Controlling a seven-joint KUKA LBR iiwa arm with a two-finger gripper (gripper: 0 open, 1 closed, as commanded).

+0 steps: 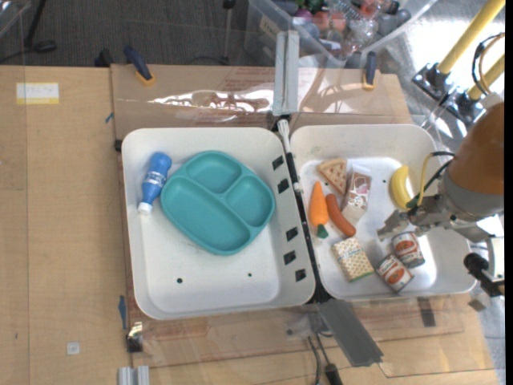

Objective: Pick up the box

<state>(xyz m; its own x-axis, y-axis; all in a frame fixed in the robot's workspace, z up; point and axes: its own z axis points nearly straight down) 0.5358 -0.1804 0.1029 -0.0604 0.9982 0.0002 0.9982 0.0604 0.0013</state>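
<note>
- The small pale patterned cardboard box lies flat on the floor of the right-hand shallow white bin, toward that bin's 7 o'clock corner, untouched and not lifted.
- The two-finger gripper sits at about 2 o'clock from the box, near it but apart, low over the bin floor.
- Whether it is open or closed I cannot tell; nothing visible is held in it.
- Two red-labelled metal cans lie just beside the box at its 3 o'clock, almost under the gripper.
- An orange plastic carrot and a reddish sausage lie at the box's 11 o'clock; a yellow banana sits at 1 o'clock.
- Progress, as I judge it: only the approach is under way. Lining up over the box, closing on it and raising it all remain.
- The cans crowd the box's right side, so a mistaken grab looks possible.
</note>
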